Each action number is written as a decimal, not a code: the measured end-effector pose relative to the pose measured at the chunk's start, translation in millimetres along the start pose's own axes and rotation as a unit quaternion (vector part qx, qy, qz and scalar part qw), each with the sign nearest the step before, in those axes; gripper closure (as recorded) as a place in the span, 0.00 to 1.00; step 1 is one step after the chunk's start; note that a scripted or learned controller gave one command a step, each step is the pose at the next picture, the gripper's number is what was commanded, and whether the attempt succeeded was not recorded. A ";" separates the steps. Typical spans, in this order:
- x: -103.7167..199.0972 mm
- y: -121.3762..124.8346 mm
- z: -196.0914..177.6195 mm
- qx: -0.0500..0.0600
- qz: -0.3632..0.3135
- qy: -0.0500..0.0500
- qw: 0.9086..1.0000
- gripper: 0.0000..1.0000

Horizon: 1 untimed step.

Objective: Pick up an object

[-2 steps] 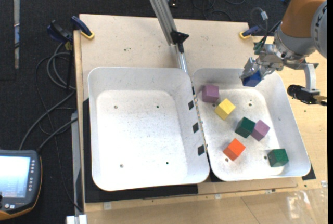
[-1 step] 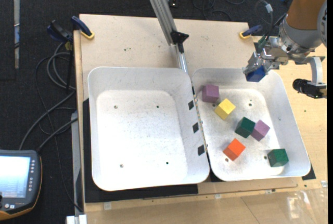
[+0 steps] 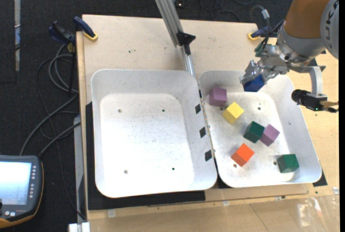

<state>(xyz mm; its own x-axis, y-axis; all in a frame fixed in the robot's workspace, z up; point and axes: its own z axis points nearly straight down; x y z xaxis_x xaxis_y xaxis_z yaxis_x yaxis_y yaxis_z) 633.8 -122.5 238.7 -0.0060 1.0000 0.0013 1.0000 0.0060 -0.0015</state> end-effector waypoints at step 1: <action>42.0 -15.7 7.3 0.001 0.000 0.000 1.000 1.00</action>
